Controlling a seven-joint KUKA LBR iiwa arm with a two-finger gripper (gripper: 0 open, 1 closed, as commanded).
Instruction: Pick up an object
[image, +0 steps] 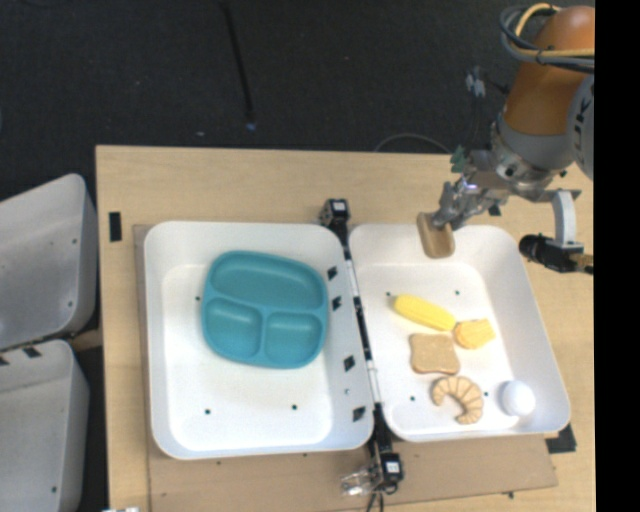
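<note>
My two-finger gripper (441, 232) clamps a small tan block-shaped toy (435, 239) above the right white bin (500, 245), at its twelve o'clock rim; the block hangs upright directly beneath my fingers.

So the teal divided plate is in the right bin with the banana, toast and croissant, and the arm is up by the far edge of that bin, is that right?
Not quite. The camera view shows the teal divided plate alone in the left bin. The banana, toast and croissant do lie in the right bin, and the gripper is by that bin's far edge.
</note>
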